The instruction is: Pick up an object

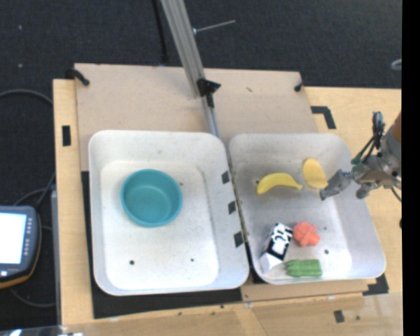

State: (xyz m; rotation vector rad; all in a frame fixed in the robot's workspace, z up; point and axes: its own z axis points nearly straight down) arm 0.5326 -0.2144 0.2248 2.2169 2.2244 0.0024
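Nearest the camera, along the lower edge of the right bin (360, 254), lie 3 things close together: a green object (304, 268), a black-and-white object (278, 242) just beside it, and a red-orange object (306, 234) a little further in. Beyond them sit a yellow banana (278, 183) and a yellow lemon-like object (313, 173), near each other but apart. The left bin (112, 264) holds 1 teal bowl (151, 197).

The gripper (344, 185) hangs over the right bin's right side, just beside the lemon-like object, with its 2 fingers spread and nothing between them; 1 finger is blurred, so how wide they stand is hard to judge.

This looks like the approach step, with nothing yet grasped. The next move probably calls for shifting left over the lemon-like object, descending so the fingers straddle it, then closing.
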